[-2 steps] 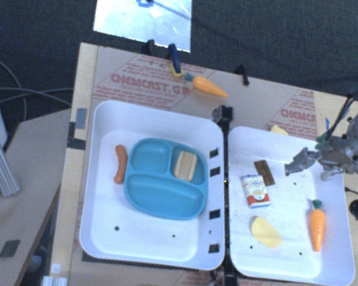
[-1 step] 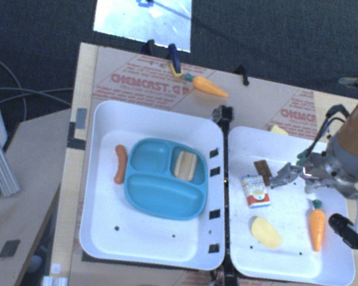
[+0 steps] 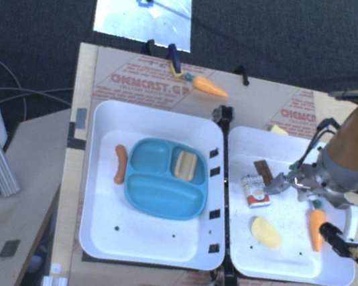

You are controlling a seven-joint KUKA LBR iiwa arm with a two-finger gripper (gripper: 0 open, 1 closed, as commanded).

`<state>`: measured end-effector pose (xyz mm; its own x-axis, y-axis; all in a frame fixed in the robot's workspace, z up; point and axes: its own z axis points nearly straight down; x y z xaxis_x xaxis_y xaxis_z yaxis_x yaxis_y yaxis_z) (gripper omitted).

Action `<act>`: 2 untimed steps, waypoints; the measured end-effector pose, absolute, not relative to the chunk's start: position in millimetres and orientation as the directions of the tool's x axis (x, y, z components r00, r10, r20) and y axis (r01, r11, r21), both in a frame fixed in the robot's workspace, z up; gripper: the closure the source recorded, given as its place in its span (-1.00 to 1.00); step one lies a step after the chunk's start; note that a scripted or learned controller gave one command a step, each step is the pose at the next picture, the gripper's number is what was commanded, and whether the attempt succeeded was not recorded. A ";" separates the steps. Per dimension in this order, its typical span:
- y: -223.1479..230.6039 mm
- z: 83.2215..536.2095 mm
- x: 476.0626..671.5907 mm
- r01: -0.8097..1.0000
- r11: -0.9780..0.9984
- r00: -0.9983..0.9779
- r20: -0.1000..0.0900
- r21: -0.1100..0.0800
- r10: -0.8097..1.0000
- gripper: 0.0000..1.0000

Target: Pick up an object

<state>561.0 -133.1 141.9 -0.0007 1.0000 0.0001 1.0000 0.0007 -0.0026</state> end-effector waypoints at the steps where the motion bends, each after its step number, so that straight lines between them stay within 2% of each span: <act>1: -132.8 91.7 562.2 1.000 0.000 0.000 0.001 0.001 1.000 -1.00; 2: -132.7 106.4 564.5 1.000 0.001 -0.001 0.001 0.008 1.000 1.00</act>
<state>564.5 -132.7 106.4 -0.0014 1.0000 0.0005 1.0000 0.0014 0.0078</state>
